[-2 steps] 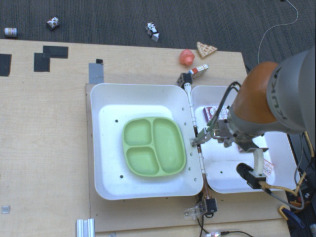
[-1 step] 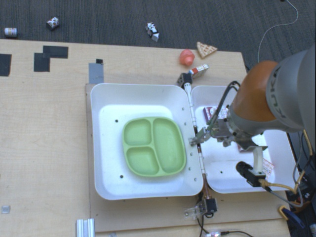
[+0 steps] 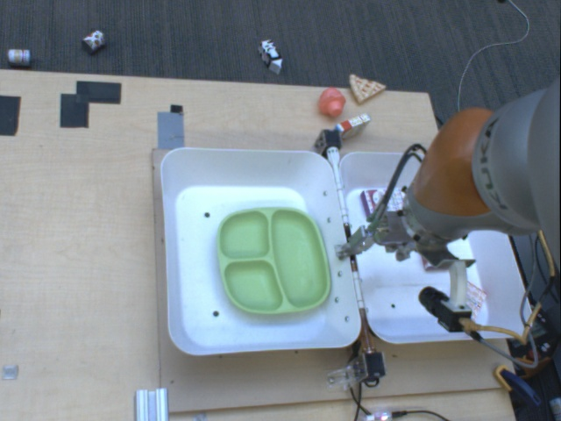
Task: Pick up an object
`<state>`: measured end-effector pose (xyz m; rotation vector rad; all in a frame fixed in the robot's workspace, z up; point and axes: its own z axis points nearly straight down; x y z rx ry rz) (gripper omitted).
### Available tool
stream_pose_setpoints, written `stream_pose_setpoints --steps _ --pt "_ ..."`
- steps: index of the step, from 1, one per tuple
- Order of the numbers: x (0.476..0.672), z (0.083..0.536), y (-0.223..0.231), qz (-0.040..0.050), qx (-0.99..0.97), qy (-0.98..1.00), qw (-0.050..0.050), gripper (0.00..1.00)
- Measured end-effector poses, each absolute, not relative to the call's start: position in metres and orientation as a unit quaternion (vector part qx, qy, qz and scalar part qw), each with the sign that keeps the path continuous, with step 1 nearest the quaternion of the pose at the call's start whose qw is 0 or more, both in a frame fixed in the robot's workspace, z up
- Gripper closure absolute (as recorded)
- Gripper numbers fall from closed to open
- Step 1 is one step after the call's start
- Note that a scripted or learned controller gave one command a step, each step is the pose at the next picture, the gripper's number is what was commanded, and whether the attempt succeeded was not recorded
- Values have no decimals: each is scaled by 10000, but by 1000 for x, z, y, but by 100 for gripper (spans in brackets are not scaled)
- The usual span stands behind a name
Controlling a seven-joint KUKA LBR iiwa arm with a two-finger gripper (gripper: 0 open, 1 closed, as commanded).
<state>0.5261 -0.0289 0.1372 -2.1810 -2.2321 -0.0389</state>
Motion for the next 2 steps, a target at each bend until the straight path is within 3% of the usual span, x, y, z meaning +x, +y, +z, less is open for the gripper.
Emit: stream_pose_setpoints --steps 2 --pt "526 137 -29 -124 -6986 -7153 100 0"
